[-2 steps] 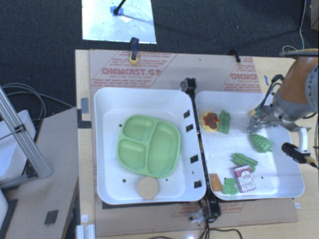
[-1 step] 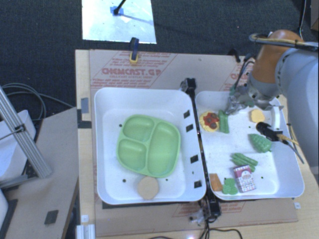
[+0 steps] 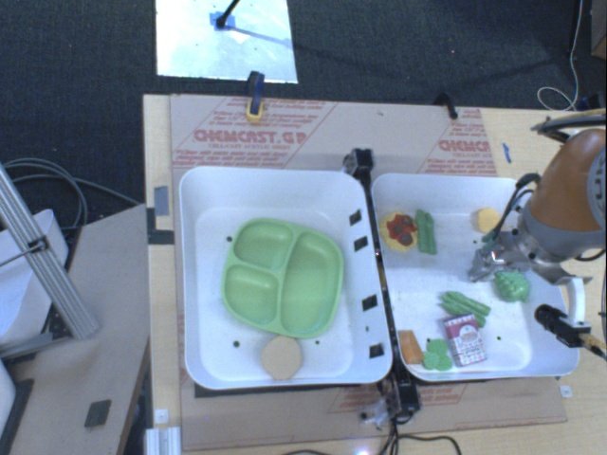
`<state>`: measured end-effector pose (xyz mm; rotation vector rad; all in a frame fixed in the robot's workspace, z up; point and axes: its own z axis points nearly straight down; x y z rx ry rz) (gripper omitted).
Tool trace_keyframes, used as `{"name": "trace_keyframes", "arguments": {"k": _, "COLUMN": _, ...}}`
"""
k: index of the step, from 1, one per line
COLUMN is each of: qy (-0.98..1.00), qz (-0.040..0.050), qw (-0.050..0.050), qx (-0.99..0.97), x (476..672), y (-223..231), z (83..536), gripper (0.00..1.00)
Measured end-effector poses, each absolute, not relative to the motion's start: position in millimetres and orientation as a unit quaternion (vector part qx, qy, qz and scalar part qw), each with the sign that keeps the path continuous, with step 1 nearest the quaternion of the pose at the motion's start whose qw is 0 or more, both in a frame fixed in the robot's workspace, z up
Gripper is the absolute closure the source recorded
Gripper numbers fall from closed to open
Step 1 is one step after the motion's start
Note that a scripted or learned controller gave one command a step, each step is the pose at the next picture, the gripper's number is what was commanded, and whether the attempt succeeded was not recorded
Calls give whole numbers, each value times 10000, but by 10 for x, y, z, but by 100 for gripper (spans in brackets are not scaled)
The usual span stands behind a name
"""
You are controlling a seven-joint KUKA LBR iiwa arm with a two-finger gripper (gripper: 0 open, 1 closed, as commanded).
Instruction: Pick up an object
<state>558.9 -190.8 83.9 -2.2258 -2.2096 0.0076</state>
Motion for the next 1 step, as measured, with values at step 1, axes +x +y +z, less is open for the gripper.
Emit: {"name": "trace_keyframes", "arguments": {"k": 1, "qy": -7098, "qz": -27, "qw": -43, "qx": -7044, "x": 6427, "y": -1789, "z": 859, "gripper": 0}}
